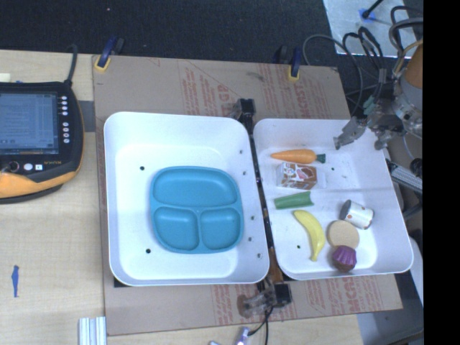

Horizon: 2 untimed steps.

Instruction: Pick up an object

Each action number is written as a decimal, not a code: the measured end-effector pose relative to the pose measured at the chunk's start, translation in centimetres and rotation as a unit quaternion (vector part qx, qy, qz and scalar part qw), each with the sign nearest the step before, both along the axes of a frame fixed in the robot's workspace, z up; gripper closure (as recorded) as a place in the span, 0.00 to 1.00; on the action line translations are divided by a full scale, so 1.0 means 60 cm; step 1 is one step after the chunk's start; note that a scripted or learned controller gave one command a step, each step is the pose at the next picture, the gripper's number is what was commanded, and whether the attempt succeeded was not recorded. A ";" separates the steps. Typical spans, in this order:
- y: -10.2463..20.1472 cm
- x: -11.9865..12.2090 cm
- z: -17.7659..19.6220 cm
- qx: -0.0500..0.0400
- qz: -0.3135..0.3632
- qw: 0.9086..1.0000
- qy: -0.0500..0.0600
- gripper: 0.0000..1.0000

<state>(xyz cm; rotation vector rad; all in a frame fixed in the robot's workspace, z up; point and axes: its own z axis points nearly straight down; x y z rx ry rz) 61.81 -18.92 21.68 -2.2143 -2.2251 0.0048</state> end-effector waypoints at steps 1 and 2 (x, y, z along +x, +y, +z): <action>0.158 0.025 -0.179 0.000 0.001 1.000 0.001 0.00; 0.122 0.063 -0.209 0.001 -0.001 1.000 0.001 0.00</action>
